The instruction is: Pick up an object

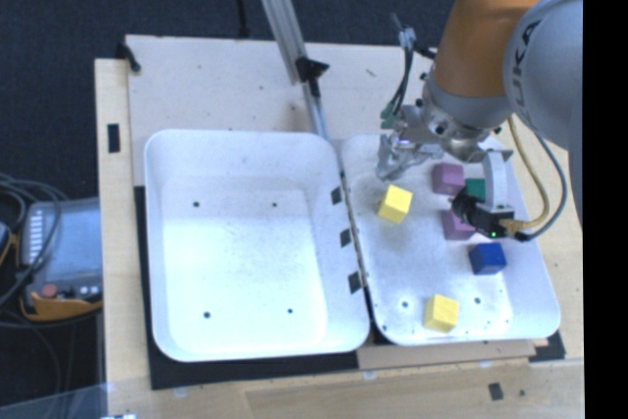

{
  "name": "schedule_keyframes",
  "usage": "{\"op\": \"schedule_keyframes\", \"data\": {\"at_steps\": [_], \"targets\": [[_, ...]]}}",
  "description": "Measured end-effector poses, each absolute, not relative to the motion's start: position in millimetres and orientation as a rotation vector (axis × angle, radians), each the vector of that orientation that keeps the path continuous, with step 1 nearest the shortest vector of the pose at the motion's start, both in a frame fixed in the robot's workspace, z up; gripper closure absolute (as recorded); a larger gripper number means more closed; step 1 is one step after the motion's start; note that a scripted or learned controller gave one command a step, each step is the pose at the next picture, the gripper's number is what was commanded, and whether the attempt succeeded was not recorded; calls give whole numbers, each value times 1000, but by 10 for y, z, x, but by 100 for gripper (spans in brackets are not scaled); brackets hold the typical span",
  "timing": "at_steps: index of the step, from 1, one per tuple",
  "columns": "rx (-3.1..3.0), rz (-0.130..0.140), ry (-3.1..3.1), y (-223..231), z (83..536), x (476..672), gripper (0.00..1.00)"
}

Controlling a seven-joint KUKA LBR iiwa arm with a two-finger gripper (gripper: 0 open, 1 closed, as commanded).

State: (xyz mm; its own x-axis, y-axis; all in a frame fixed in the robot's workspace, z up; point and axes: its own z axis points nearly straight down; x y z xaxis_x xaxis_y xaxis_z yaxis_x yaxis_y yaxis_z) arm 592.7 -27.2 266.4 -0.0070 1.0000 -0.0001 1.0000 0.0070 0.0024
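Observation:
My gripper (394,162) hangs over the back of the right bin (412,280), its two thin fingers pointing down with a small gap and nothing between them. Just below and in front of the fingertips lies a yellow cube (395,204), apart from them. A second yellow cube (442,312) rests near the bin's front. A blue cube (487,258) sits at the right. Two purple blocks lie close to the wrist, one (448,178) behind the other (457,226), and a green block (475,188) is partly hidden by the arm.
The left bin (245,240) stands beside the right one, sharing a divider edge. A slanted aluminium pole (280,10) rises from behind the bins. The grey and orange arm (491,25) covers the right bin's back right corner.

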Motion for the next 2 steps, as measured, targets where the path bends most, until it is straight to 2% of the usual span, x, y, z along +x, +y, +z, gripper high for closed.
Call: {"op": "schedule_keyframes", "data": {"at_steps": [2], "targets": [[2213, 2, 2229, 782, 2539, 6326, 100]]}}
